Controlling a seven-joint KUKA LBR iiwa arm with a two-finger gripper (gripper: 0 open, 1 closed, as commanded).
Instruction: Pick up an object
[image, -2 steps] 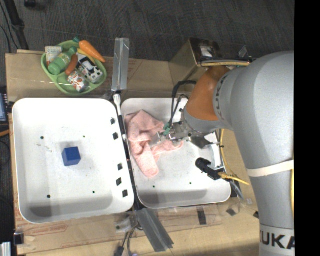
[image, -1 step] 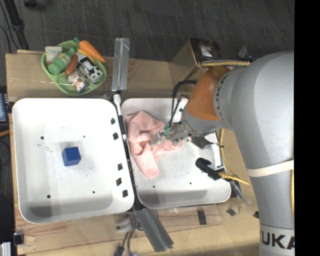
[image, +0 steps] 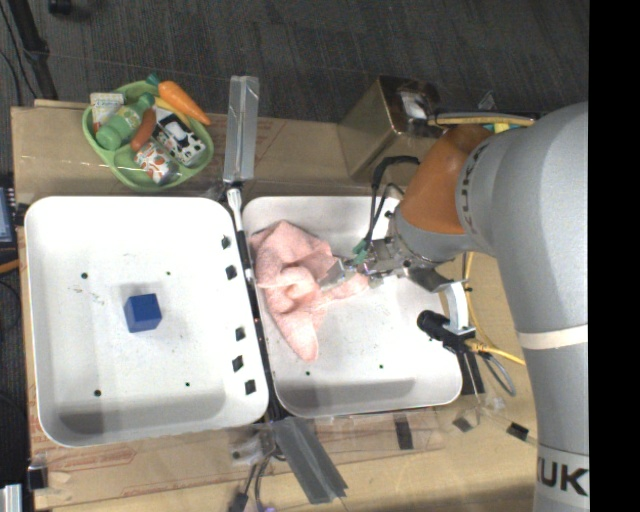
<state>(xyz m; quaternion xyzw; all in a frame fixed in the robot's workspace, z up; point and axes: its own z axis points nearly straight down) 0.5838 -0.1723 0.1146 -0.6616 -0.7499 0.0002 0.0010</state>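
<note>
The tool pinches the right edge of the crumpled pink cloth in the right white bin, near its left wall

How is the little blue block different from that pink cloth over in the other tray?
The blue block is small, with firm square edges; the pink cloth is far larger, soft and crumpled. The block sits alone in the left bin, apart from the arm; the cloth lies in the right bin with the gripper at its edge. Both rest on white bin floors.
</note>
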